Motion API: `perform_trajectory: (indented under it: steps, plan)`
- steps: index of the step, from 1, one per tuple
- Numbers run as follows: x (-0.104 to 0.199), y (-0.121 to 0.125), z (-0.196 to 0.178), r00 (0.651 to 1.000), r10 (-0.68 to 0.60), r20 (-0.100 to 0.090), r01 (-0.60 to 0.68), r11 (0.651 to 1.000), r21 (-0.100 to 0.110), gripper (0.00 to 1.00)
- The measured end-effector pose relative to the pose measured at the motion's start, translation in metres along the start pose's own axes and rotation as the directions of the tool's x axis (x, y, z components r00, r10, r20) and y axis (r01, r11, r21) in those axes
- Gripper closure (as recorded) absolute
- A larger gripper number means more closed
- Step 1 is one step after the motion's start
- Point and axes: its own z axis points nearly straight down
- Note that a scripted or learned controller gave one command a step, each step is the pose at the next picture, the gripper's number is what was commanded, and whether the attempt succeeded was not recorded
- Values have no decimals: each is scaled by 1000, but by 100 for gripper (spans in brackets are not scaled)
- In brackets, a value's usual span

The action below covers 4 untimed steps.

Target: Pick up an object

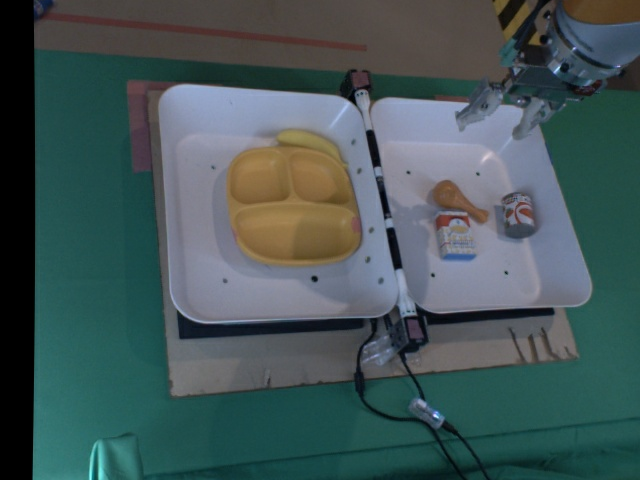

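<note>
One fixed camera sits above the tabletop (pixel 90 268) and looks down at a slant, far enough off to take in both white bins whole: the left bin (pixel 190 218) and the right bin (pixel 540 258), side by side. Floor shows beyond the tabletop's far edge. The arm (pixel 600 8) enters at the far right corner.
</note>
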Motion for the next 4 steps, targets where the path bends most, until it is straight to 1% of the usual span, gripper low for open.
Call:
perform_trajectory:
  steps: [1, 2, 3, 4]
  plan:
    - [-6, -9, 128, 1000, 2, 1, -2, 1000, 0, 0]
    - [-7, -24, 166, 1000, 2, 8, -2, 1000, -18, 0]
    - [-10, -21, 151, 1000, 8, 12, -7, 999, -32, 100]
    - [-10, -21, 151, 1000, 8, 12, -7, 999, -32, 0]
